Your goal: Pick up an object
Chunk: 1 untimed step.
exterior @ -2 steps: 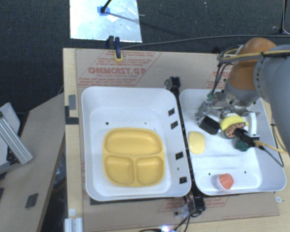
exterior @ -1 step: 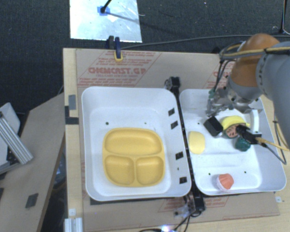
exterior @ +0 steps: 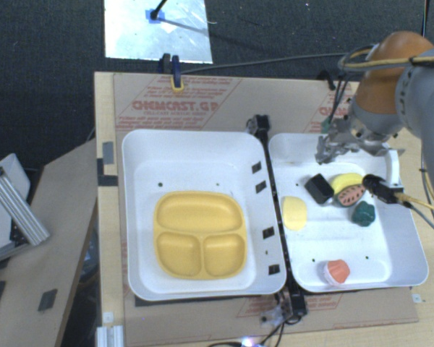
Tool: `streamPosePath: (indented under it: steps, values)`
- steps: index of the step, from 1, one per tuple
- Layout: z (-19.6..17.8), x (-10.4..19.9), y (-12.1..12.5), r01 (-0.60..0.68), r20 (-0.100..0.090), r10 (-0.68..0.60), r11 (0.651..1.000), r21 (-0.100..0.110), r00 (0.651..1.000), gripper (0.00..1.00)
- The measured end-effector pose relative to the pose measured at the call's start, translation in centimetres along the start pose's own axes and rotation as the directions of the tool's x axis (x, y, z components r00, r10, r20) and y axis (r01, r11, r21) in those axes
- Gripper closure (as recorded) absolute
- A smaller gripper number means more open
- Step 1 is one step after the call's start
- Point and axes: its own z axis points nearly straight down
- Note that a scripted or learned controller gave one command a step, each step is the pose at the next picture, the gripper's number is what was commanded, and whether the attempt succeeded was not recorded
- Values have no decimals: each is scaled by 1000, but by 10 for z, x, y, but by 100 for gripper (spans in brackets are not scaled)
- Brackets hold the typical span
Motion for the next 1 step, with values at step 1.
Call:
streamPosePath:
  steps: [1]
  values:
    - [-60,-4,9,1,1,-1,1000,-1,1000,100]
